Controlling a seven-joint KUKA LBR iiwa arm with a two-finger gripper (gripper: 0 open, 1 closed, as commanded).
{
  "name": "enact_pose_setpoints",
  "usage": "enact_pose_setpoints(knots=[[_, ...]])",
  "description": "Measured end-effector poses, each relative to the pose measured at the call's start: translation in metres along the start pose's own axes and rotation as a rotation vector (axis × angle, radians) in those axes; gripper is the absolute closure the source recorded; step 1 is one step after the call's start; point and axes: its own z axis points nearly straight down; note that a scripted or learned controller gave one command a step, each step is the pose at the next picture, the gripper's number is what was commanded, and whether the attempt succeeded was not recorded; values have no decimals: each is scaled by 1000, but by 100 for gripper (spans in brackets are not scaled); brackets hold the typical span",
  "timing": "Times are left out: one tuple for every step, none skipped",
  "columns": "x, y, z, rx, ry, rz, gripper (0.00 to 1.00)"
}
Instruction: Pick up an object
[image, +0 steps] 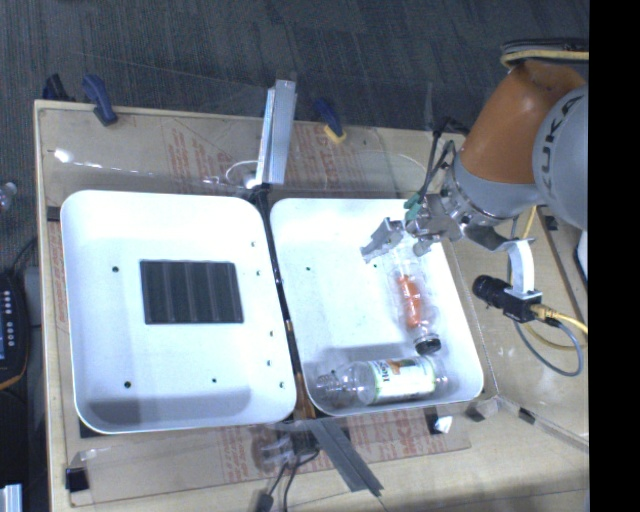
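My gripper hangs over the upper right part of the right bin, its fingers spread open with nothing between them. Just below it lies a clear bottle with orange contents, running lengthwise along the bin's right wall, its black cap toward the front. A second clear bottle with a green and white label lies on its side along the front wall of the same bin. The gripper is above the orange bottle's far end, apart from it.
The left bin holds a dark ribbed rectangular panel on its floor. A grey upright bar stands behind the seam between the bins. Cables lie on the bench to the right.
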Motion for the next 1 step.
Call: enact_pose_setpoints(knots=[[-34,-20,57,2,1,-3,0]])
